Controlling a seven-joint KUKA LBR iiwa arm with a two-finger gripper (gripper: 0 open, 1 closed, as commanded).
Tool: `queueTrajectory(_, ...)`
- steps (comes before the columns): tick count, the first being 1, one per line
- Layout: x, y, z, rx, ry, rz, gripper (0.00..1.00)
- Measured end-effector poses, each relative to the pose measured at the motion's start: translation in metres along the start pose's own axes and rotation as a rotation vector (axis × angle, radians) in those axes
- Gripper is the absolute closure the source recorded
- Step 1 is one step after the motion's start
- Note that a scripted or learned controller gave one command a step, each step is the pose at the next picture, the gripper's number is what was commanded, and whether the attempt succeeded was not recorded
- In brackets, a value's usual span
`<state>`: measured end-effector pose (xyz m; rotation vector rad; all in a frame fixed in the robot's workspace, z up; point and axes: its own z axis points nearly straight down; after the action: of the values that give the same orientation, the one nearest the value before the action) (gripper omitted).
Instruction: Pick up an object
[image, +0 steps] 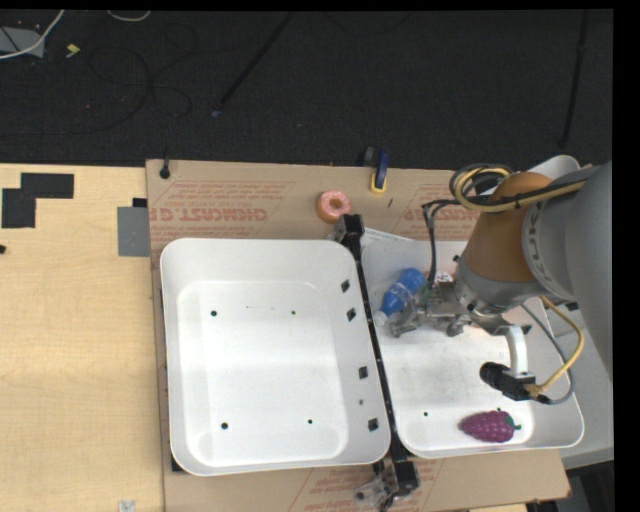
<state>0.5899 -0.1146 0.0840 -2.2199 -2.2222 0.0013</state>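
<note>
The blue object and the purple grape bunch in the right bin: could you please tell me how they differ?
Colour: the blue object is bright blue; the purple grape bunch is magenta with a green tip.
Place: the blue object lies in the right bin's far left part, beside the gripper; the grape bunch lies apart by the near rim.
Shared: both rest on the bin's floor.

A light wooden bench (70, 330) carries a brown cardboard sheet (240, 200) with red print. On the sheet sit two shallow white bins side by side, the left bin (190, 262) and the right bin (560, 432). A pink ring (333, 206) lies on the cardboard just behind them.
</note>
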Motion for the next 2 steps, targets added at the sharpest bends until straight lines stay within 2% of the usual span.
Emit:
queueTrajectory(1, -0.0251, 0.052, -0.0034, 0.005, -0.001, -0.001, 0.0)
queueTrajectory(2, -0.0242, 0.0509, -0.0033, 0.004, 0.0, -0.001, 0.0)
